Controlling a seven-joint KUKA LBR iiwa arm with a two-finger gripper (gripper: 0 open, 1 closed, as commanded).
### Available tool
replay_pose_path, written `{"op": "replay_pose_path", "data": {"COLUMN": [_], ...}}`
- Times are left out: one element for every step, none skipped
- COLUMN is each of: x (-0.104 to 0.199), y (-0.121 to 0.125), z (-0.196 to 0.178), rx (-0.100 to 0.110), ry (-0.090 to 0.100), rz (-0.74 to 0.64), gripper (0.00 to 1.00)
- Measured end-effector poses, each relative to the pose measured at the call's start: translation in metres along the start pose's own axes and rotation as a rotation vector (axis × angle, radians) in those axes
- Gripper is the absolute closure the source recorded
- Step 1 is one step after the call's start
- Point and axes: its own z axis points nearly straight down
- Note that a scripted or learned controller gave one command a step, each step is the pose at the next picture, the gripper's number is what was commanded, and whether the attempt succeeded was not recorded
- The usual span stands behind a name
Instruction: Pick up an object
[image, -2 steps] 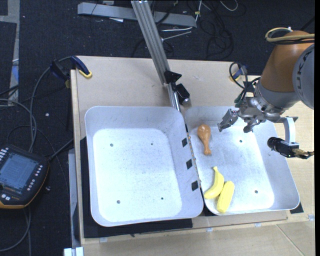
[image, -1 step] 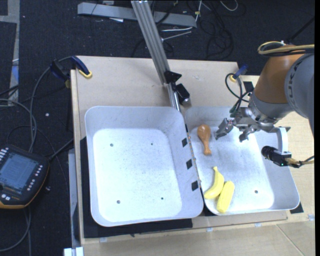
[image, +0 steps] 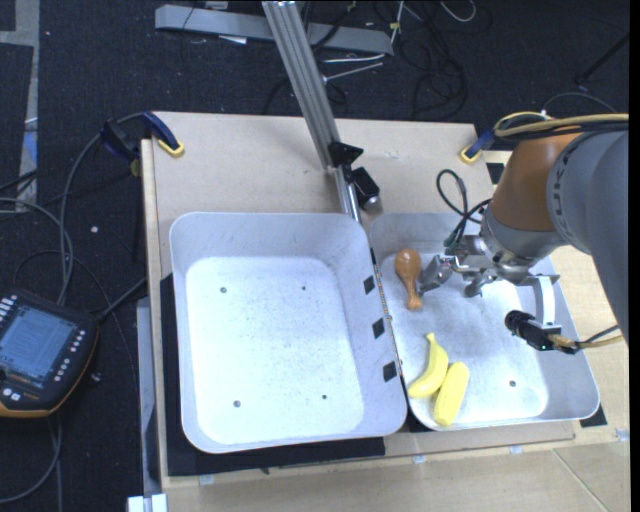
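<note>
You see the grey arm with its orange band reaching in from the right, its metal two-finger gripper (image: 447, 275) low over the right shallow white bin (image: 520, 400), close beside the brown wooden pestle-shaped piece (image: 409, 273) that lies near the bin's upper left corner; you cannot tell from here whether the gripper is released or clenched. Toward the bin's near edge, a yellow plastic banana (image: 430, 368) and a yellow oblong block (image: 451, 392) lie touching each other. The left white bin (image: 190, 250) sits alongside on the pale wooden table (image: 250, 150).
</note>
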Motion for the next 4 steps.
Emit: {"op": "replay_pose_path", "data": {"x": [0.0, -0.001, 0.001, 0.001], "y": [0.001, 0.003, 0.006, 0.006], "z": [-0.013, -0.076, -0.139, -0.169], "rx": [-0.005, -0.01, -0.01, -0.008], "ry": [-0.001, -0.001, -0.001, -0.001], "rz": [0.0, 0.0, -0.001, 0.0], "gripper": [1.0, 1.0, 1.0, 1.0]}}
